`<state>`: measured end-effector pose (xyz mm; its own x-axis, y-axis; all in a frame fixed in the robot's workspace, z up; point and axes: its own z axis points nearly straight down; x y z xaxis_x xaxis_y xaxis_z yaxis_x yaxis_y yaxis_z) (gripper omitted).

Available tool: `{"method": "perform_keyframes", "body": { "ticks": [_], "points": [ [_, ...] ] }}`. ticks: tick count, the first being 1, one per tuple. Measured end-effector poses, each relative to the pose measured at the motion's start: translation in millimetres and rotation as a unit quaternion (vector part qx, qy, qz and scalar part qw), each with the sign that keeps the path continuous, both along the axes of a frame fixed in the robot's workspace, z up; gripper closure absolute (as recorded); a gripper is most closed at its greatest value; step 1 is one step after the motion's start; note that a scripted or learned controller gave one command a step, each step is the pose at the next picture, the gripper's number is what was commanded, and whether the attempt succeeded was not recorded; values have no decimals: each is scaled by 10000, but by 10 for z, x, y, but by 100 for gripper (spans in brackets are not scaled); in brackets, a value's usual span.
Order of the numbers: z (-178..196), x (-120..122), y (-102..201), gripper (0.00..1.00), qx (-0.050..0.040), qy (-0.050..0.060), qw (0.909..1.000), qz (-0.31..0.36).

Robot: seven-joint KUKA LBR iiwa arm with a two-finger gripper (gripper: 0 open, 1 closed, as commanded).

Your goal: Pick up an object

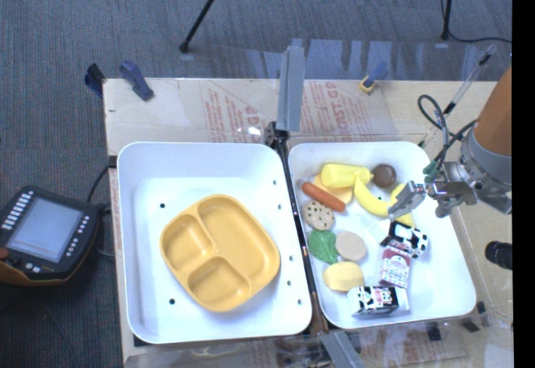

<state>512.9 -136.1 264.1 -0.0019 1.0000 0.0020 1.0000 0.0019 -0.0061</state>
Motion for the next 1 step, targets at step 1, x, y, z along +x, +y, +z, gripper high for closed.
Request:
{"method": "perform_keyframes", "body": {
  "ticks": [1],
  "points": [
    [-916, 884, 273, 0, 7, 17, 9970, 775]
  ]
}}
